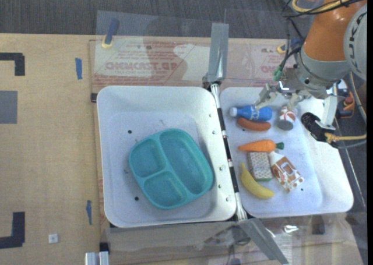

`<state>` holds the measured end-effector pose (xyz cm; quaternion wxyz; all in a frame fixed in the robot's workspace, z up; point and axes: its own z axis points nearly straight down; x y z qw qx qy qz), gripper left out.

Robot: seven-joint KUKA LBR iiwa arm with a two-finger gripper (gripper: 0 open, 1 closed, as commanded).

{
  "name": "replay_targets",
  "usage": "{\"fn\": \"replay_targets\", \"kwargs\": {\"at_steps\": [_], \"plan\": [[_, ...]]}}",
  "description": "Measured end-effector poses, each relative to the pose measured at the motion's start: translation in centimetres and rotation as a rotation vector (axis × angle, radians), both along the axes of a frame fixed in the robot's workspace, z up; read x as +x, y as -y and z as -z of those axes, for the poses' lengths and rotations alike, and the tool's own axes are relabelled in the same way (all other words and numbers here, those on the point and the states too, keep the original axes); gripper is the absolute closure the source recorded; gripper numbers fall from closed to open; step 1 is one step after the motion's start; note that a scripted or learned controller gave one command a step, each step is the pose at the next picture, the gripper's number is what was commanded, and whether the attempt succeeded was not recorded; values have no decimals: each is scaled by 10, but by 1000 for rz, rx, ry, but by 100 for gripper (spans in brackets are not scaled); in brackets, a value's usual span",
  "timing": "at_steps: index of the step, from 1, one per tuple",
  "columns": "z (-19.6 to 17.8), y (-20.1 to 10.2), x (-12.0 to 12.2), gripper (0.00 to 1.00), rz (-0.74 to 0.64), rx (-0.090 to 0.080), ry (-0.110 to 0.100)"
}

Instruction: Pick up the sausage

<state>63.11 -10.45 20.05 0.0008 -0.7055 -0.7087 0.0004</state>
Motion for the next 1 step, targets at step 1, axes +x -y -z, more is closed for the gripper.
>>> {"fn": "replay_targets", "kwargs": {"at_steps": [1], "plan": [[-11,-1,1,100,-2,0,4]]}}
